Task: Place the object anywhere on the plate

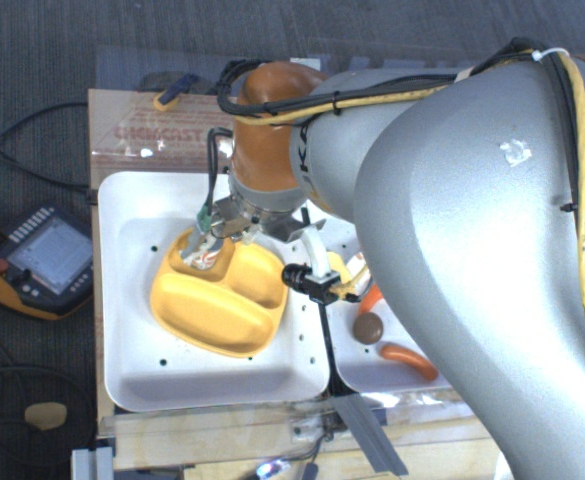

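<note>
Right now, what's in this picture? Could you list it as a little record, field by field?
arm: grey with an orange band, reaching in from the right
end effector: over the plate's upper left compartment
plate: yellow, divided, in the left bin
right bin: brown round item, orange sausage-shaped item
beside the bench: handheld control pendant on the floor, at left

Faint unreadable print on cardboard point(162, 128)
</note>
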Robot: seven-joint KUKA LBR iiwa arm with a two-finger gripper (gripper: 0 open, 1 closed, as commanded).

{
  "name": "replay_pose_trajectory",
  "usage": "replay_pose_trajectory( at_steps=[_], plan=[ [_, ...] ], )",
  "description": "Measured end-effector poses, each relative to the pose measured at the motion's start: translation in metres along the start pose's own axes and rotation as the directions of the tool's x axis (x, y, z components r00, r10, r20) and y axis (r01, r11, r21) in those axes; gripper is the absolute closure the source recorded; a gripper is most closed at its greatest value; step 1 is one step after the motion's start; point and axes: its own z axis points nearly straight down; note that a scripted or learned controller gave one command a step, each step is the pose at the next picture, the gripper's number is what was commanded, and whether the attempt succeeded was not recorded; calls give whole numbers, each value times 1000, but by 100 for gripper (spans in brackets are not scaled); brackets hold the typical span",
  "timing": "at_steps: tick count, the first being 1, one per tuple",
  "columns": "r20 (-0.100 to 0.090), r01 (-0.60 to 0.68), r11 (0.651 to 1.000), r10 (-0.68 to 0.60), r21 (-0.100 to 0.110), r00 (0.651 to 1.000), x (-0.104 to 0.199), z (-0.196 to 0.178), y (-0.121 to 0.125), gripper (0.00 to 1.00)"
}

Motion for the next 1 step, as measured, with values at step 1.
replay_pose_trajectory(
  at_steps=[1],
  plan=[
    [3, 217, 976, -217, -1, 976, 21, -61, 21, 0]
  ],
)
